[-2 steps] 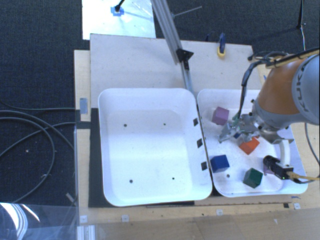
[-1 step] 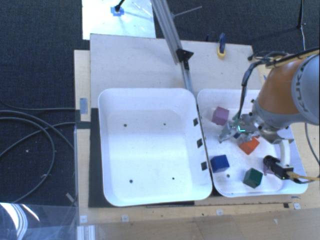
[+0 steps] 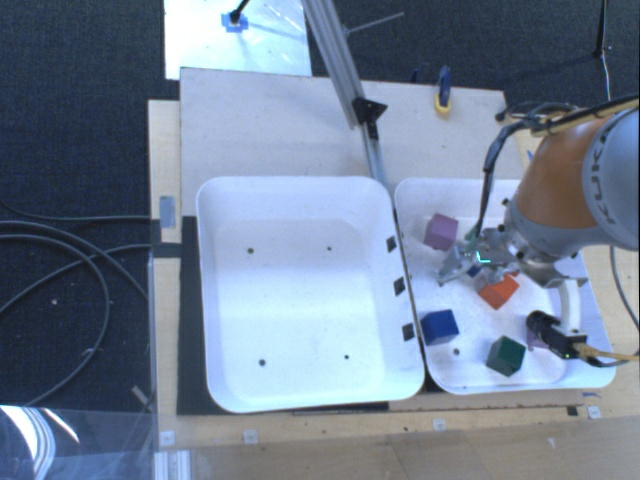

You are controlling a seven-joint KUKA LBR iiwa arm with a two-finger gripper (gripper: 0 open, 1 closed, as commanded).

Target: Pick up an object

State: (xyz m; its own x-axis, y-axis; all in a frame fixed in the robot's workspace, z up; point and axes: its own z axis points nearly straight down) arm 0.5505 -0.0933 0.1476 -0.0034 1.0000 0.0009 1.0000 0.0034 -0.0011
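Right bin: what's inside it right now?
Right bin holds purple, orange, blue and green blocks. The arm covers its far right side.

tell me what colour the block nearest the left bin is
Blue: the block sits by the right bin's left wall, seen in the camera view.

Count on worktop: two white bins, left bin (image 3: 300, 193) and right bin (image 3: 420, 203). Four blocks, one each: purple (image 3: 440, 232), orange (image 3: 499, 291), blue (image 3: 439, 326), green (image 3: 506, 355).
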